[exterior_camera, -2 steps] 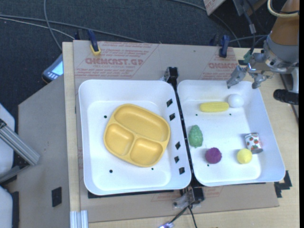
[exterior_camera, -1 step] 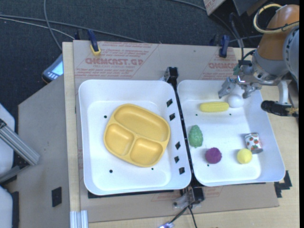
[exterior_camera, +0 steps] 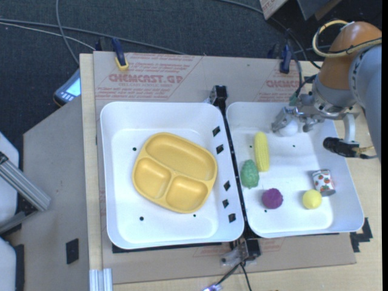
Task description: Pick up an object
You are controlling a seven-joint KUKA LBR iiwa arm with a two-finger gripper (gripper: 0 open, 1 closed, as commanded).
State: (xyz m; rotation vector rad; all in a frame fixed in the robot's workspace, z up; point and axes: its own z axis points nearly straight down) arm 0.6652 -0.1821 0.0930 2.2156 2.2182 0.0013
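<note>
Yellow plastic corn cob (exterior_camera: 262, 151) lies in the right white bin (exterior_camera: 339, 220), nearest the grey two-finger tool (exterior_camera: 290, 122) poised at the bin's far left; whether the tool is wide or narrow cannot be told. Approach step, seemingly: next, descend over the cob and close.

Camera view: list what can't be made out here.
- Gripper: small and pale against the white right bin, seen from above, so its finger state cannot be told.
- Can: label too small to read.
- Arm: cut off by the right edge.
- Green piece and purple piece: too small to identify.
- Yellow tray: hides the left bin floor beneath it.
</note>
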